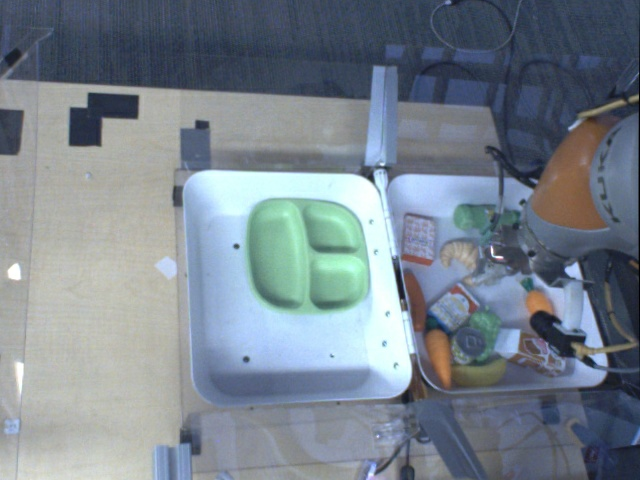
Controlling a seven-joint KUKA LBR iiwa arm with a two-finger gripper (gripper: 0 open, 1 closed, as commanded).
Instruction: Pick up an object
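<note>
Wooden bench (90, 268) bears two white bins; pincer (497, 255) hangs at right bin's (420, 193) two o'clock, its opening impossible to tell.

Place: we take this for a robotics lab or test cell, not a home.
Bench: we see a pale wooden bench (90, 298) with black tape markers (100, 116) stuck on it.
Fixtures: two white bins (215, 368) sit side by side, held by metal brackets (381, 118).
Machine: a grey arm with an orange band (570, 183) reaches in from the right.
Wiring: loose black cables (480, 28) trail over grey carpet (200, 18).
</note>
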